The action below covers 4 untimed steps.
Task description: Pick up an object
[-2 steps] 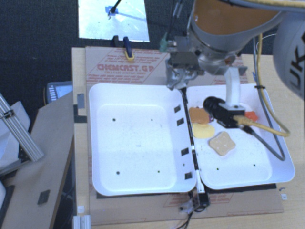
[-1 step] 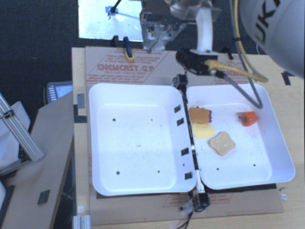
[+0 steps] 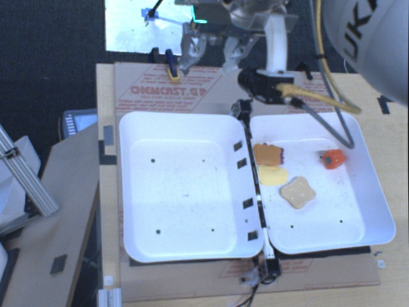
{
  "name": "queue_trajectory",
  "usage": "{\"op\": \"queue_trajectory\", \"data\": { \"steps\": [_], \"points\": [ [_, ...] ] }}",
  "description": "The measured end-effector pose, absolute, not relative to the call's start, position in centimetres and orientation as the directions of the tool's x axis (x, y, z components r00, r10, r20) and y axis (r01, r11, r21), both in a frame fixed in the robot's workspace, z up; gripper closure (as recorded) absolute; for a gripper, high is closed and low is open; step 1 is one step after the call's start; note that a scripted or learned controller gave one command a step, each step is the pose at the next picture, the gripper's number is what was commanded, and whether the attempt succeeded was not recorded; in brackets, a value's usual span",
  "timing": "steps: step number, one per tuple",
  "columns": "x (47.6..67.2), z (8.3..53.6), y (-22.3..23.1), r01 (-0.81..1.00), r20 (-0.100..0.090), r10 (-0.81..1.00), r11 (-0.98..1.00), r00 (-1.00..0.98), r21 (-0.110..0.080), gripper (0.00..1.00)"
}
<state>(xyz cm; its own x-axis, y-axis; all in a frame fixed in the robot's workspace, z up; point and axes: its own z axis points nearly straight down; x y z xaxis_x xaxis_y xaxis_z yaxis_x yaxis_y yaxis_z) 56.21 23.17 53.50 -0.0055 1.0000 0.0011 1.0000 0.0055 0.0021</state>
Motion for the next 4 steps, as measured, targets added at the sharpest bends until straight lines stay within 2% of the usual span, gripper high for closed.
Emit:
{"op": "queue_trajectory", "data": {
  "steps": [1, 2, 3, 4],
  "points": [
    [56.2, 54.7, 23.2, 1.000, 0.003, 1.000, 0.011, -0.011, 0.005, 1.00],
    [56.2, 54.6, 23.2, 1.000, 0.002, 1.000, 0.012, -0.012, 0.004, 0.00],
    [56.2, 55.8, 23.2, 1.000, 0.004, 1.000, 0.018, -0.018, 0.006, 1.00],
    [56.2, 55.7, 23.2, 1.000, 0.003, 1.000, 0.020, -0.020, 0.005, 0.00]
  ]
}}
